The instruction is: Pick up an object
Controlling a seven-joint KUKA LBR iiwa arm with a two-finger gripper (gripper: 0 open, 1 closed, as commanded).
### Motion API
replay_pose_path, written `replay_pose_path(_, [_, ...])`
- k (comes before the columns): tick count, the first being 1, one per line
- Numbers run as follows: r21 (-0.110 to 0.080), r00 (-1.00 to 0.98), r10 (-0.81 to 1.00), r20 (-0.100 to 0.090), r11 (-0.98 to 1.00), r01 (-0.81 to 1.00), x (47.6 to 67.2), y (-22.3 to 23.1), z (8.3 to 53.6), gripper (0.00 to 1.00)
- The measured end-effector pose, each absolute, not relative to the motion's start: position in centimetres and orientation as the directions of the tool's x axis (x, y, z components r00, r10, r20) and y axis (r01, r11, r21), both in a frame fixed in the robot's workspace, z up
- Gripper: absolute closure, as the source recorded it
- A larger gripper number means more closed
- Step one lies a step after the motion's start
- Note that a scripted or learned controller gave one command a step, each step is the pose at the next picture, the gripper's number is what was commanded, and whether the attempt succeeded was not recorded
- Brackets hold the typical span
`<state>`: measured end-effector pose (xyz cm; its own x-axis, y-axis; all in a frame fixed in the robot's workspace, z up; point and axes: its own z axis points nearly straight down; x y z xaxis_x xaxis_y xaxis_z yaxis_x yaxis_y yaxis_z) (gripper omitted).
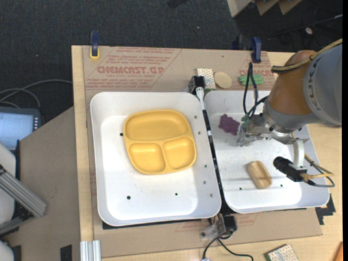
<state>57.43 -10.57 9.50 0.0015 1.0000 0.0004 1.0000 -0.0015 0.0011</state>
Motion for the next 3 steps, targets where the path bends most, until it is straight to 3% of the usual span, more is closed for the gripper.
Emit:
replay_pose_path(1, [0.000,0.002,1.000,0.001,-0.002,1.000,57.4,-10.6,9.4,0.00])
replay_pose_path(2, [0.009,-0.005,1.000,-0.001,0.005,1.000,67.0,-9.3,9.4,0.00])
replay_pose_path(3, [-0.006,0.002,1.000,0.001,-0.002,1.000,61.5,-9.7,8.4,0.00])
